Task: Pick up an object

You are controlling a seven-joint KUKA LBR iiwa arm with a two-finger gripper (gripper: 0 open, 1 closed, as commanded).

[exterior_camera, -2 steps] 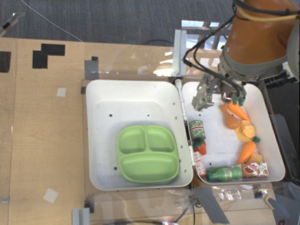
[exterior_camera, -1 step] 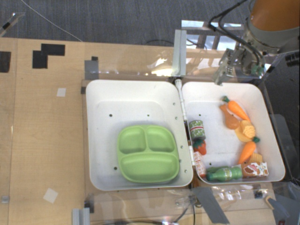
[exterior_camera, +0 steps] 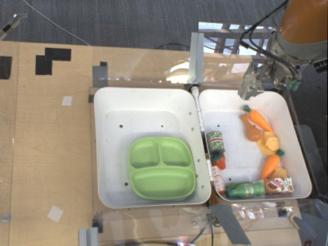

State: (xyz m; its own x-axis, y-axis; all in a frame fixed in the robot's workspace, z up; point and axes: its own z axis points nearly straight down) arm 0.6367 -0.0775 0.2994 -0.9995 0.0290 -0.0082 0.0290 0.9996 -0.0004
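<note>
Nearest the camera, along the front wall of the right bin [exterior_camera: 297,137], lay a green bottle [exterior_camera: 246,189] on its side, with a small orange-and-white carton [exterior_camera: 280,185] touching its cap end. Just behind the carton a toy carrot [exterior_camera: 270,165] stood tilted, and behind that sat a yellow corn cob [exterior_camera: 269,144] resting against a pale orange, pear-like piece [exterior_camera: 253,132]; a second carrot [exterior_camera: 258,119] lay just behind that piece, its green top pointing toward the bin's rear wall. Against the bin's left wall, well apart from that cluster, a small labelled can [exterior_camera: 214,141] stood over what looked like a red strawberry [exterior_camera: 219,161], though that piece was too small to name with confidence, and a slim red-and-white packet [exterior_camera: 217,180] lay between the strawberry and the bottle.

Over the right bin's rear wall hung the gripper [exterior_camera: 251,90], near the second carrot but not touching it, with nothing between its fingers; whether they were spread or closed could not be told. Cables and the grey wrist crowded the space beside it.

Beyond the right bin's left wall sat the left bin [exterior_camera: 118,106], bearing a green divided tray [exterior_camera: 162,167].
</note>
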